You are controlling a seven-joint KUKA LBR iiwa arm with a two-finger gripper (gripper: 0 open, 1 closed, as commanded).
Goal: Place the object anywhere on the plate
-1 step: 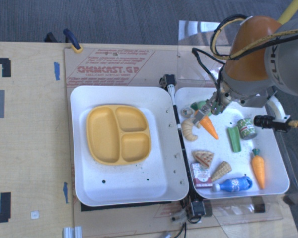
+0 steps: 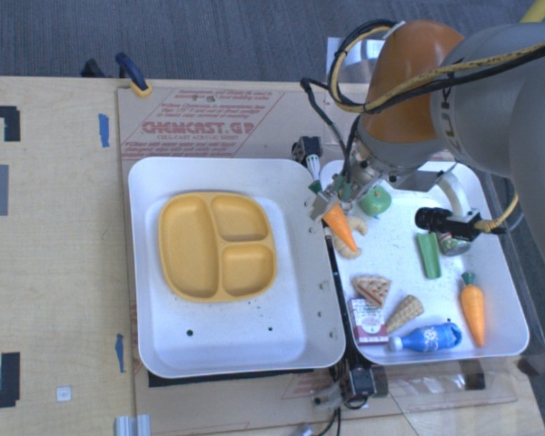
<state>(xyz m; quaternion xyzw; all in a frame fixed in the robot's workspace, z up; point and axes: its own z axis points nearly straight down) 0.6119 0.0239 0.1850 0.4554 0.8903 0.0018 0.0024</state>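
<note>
A yellow plate (image 2: 220,245) with three compartments lies in the left bin (image 2: 163,334). My gripper (image 2: 334,196) is low over the near-left corner of the right bin (image 2: 504,334), by the wall between the two bins. An orange carrot (image 2: 343,229) sits directly beneath it, with its upper end against the gripper. I cannot tell whether the carrot is gripped or only lying there. A green round piece (image 2: 376,201) rests just right of the gripper.
The right bin also holds a green cylinder (image 2: 429,254), a second carrot (image 2: 472,310), a waffle wedge (image 2: 372,290), an ice cream cone (image 2: 403,313), a blue bottle (image 2: 427,338) and a small packet (image 2: 368,322).
</note>
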